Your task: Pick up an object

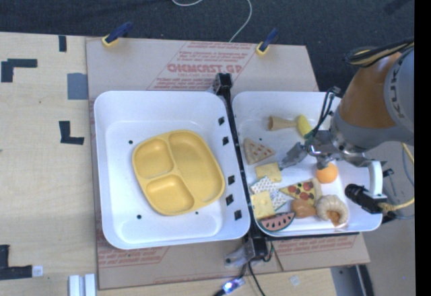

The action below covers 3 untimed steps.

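Clutter fills the right bin [350,226], and we read everything from that bin. Against its near wall we see a watermelon slice [276,222], and in its near right corner a doughnut [332,209]. A little further in lie a yellow block [261,204] and a pizza slice [300,189]. Toward the bin's middle sits an orange ball [326,172], with the gripper [303,151] just above it and to its left, low over the bin floor. We see nothing gripped, and we cannot tell whether the gripper is spread or closed. A tan wedge [257,151] lies by the bin's left wall. Toward its far wall rests a cone [279,122]. Touching the right bin's left wall, the left bin [108,153] holds a yellow divided plate [178,171].
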Tool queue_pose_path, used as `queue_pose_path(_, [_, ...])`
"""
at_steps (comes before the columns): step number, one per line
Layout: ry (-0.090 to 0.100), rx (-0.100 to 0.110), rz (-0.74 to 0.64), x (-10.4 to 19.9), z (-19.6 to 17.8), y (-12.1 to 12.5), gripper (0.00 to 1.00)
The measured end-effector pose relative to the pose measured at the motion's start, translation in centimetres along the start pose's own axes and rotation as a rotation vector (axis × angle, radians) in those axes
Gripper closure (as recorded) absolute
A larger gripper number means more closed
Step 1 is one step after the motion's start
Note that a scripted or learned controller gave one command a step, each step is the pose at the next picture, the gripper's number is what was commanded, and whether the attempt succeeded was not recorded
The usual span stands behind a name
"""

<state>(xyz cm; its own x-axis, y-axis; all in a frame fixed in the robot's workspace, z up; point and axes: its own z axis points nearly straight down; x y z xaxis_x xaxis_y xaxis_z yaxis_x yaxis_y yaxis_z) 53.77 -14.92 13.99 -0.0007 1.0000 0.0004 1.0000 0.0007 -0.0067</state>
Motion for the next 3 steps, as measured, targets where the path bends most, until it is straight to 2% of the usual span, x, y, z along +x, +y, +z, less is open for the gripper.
queue_pose_path(1, [0.003,-0.003,0.001,0.2,5.3,0.0,0.00])
queue_pose_path(2, [0.002,-0.011,-0.001,0.2,3.7,0.3,1.00])
queue_pose_path(3, [-0.001,-0.010,-0.002,1.0,-2.0,-0.2,1.00])
